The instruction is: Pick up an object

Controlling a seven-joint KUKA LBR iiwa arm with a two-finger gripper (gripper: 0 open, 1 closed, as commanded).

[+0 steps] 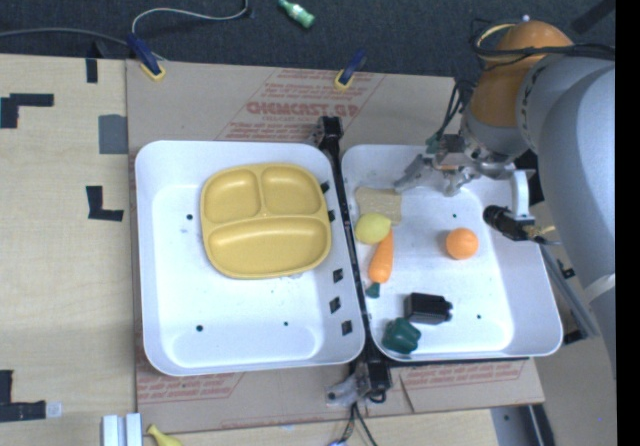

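Observation:
My gripper (437,177) hangs over the far part of the right bin (500,329), open, with nothing between its fingers. The bin holds a tan block (379,202), a yellow lemon (373,227) and an orange carrot (382,256) along its left side. An orange ball (461,243) lies below and slightly right of the gripper. A black object (428,307) and a dark green object (401,335) sit near the front edge. A yellow divided plate (266,219) lies in the left bin (170,334).
The grey arm with its orange band (515,74) covers the right bin's far right corner. A black divider (340,234) runs between the bins. Clamps (148,59) (350,74) hold the cardboard's far edge. A small green item (296,11) lies on the dark surface beyond.

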